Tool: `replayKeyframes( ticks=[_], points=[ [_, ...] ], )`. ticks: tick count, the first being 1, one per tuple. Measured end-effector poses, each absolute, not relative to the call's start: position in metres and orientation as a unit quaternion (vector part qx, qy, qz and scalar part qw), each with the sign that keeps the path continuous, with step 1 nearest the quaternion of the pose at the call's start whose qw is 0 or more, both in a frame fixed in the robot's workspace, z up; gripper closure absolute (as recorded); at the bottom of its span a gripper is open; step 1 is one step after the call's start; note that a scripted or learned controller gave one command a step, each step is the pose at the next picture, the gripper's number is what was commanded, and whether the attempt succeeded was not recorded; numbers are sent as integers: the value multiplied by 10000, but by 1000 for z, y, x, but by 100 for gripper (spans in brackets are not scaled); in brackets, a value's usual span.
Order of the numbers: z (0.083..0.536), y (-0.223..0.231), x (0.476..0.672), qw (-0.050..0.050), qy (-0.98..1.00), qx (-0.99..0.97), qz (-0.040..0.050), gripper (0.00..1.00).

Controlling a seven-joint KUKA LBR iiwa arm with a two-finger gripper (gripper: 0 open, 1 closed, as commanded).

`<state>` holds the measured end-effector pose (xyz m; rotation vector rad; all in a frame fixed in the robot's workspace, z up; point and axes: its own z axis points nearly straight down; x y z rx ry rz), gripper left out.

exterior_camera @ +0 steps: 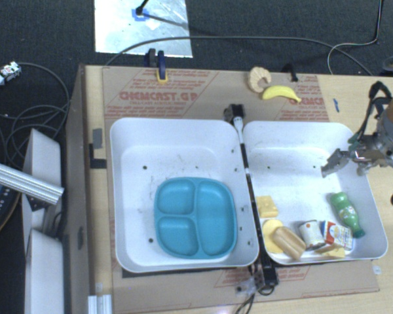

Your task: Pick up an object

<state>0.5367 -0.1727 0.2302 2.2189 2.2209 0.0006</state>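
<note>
The right bin [295,142] holds several objects along its near side: a green bottle [344,213], a small can [310,233], a red and white carton [337,235], a tan bread roll [288,242] lying on a yellow disc [270,229], and a yellow block [267,207]. My gripper [346,166] hangs over the right part of this bin, above and behind the green bottle and apart from it. It is open, with nothing between its fingers. The grey arm [386,136] reaches in from the right edge.
A blue divided plate [196,216] lies in the left bin [137,149]. Behind the bins, a banana [281,93] and a tan ring-shaped thing [259,78] rest on the cardboard. A black divider [243,162] runs between the bins.
</note>
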Motion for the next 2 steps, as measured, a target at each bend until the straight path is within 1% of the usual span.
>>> replayKeyframes(
  ticks=[1, 2],
  points=[
    [179, -207, 553, 7, 7074, 7068, -2, 0],
    [150, -206, 538, -1, 7075, 7067, -2, 0]
  ],
)
